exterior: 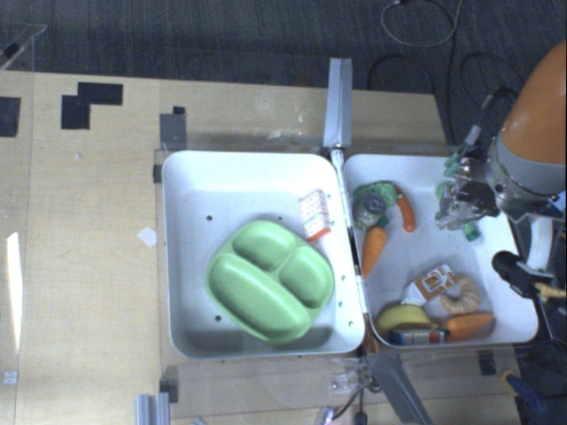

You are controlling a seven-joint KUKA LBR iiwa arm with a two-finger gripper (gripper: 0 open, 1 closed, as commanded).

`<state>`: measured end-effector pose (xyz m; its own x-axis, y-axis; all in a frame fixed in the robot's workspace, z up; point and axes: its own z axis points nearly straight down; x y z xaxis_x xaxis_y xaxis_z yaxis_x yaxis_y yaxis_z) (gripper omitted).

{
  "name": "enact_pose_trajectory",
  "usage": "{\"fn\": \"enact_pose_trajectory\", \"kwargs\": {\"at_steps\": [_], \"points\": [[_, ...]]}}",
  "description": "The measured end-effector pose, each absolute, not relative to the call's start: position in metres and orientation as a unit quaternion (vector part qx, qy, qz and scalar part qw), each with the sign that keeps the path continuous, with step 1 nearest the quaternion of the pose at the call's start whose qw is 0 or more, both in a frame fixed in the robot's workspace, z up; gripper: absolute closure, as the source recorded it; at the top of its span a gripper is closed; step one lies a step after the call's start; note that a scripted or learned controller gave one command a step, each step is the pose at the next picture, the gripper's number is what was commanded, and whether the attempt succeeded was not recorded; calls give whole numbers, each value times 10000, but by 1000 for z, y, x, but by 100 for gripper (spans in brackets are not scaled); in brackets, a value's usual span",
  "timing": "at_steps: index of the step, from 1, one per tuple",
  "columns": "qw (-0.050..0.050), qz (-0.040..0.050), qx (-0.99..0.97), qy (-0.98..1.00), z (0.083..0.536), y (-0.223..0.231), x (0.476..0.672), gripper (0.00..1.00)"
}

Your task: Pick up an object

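Note:
My gripper [458,209] hangs over the right bin's [416,257] upper right part, with small green pieces beside its metal fingers. Left of it lie a small orange carrot [406,212] and a green round toy [374,201], and a larger carrot [373,246] rests by the bin's left wall. Toward the front of that bin sit a packaged pastry [446,292], a banana [403,316], another carrot [469,324] and a marker-like item [415,336]. The left bin [199,202] holds a green divided plate [270,278] and a small red-and-white packet [314,214].
A metal divider post [337,104] stands at the back between the bins. Black cables [425,25] trail over the dark floor behind. The wooden bench [80,264] extends to the left. The arm's orange band [539,104] rises at the right edge.

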<state>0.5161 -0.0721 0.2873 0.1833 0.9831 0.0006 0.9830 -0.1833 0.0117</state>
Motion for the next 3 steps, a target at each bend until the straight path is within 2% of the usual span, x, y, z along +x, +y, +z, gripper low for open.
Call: {"fn": "enact_pose_trajectory", "kwargs": {"at_steps": [3], "points": [[33, 23, 7514, 6598, 324, -74, 521, 100]]}}
